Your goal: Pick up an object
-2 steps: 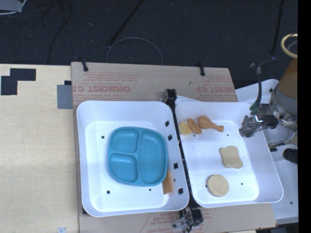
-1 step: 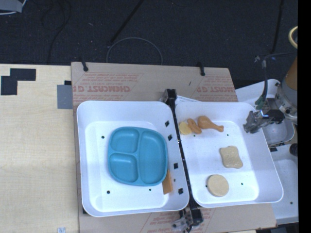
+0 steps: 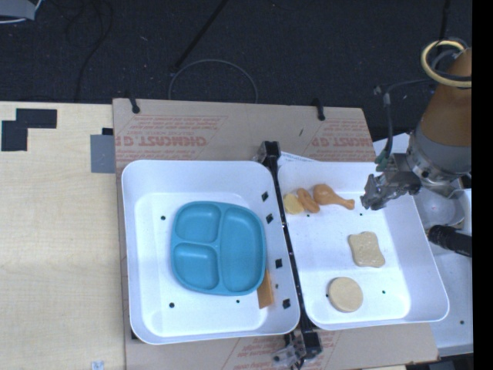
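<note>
In the right bin [image 3: 400, 284] lie a tan bread slice [image 3: 366, 249], a round beige cookie [image 3: 345, 294], an orange drumstick-shaped piece [image 3: 331, 196] and a small yellowish piece [image 3: 294, 203] beside it. My gripper [image 3: 375, 195] hangs over the bin's upper right part, just right of the drumstick piece and above the bread slice. Nothing shows between it and the bin floor.
The left bin [image 3: 146, 206] holds a blue divided plate [image 3: 217, 247], with a small orange strip [image 3: 266, 291] at its lower right edge. A black divider [image 3: 281, 245] joins the bins. Brown cardboard [image 3: 231, 133] lies behind them.
</note>
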Controlling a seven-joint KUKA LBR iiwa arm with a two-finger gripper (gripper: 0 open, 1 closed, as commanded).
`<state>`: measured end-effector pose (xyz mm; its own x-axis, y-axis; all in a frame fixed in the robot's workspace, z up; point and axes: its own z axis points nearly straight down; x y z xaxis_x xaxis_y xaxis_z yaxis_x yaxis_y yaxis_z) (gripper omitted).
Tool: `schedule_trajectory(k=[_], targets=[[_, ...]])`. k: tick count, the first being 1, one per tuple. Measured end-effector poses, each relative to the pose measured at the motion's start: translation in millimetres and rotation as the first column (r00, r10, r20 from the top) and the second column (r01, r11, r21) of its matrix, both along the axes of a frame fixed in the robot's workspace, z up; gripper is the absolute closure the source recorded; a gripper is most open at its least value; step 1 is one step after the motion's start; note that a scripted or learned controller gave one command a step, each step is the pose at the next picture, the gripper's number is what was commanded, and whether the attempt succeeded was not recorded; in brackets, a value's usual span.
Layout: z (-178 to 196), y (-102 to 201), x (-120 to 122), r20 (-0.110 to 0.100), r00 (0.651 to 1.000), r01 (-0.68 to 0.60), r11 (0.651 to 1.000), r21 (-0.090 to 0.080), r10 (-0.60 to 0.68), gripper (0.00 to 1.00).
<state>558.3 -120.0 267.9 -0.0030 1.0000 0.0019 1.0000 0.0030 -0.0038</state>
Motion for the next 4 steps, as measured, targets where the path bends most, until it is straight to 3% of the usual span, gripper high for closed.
schedule_trajectory(k=[2, 4], targets=[[-10.4, 111.4, 10.5, 0.001, 1.0, -0.001, 1.0, 0.0, 0.001, 1.0], [-15.7, 199.5, 33.4, 0.002, 1.0, 0.0, 1.0, -0.002, 0.0, 1.0]])
